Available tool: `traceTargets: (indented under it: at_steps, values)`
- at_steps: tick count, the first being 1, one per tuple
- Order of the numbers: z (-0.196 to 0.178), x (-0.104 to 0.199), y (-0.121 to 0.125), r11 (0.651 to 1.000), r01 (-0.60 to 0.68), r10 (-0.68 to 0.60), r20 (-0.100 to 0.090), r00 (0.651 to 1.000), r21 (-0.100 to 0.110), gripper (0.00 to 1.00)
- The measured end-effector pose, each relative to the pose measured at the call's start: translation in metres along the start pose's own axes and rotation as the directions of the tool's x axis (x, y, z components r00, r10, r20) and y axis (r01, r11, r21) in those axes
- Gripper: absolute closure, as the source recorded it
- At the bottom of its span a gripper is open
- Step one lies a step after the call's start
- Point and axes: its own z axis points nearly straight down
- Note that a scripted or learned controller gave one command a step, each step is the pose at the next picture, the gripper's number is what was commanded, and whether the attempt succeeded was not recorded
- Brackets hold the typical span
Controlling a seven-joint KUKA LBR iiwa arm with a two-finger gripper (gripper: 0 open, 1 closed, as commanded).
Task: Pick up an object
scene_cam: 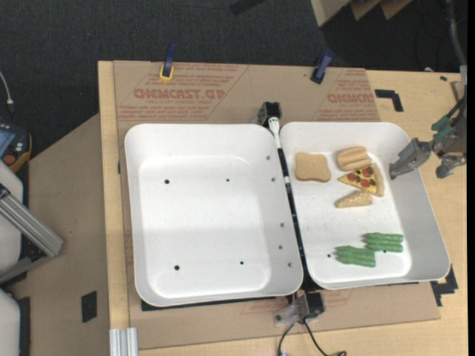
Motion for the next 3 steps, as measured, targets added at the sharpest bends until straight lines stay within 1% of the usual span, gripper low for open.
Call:
traceTargets:
  at_steps: [1, 2, 3]
  values:
    - [-0.161, 0.041, 0.003, 1.000, 0.000, 0.000, 0.000, 1.000, -0.008, 0.00]
    - [-0.167, 0.154, 0.003, 1.000, 0.007, -0.007, -0.004, 1.000, 0.010, 0.00]
    - [-0.166, 0.183, 0.003, 1.000, -0.002, 0.002, -0.003, 1.000, 0.012, 0.00]
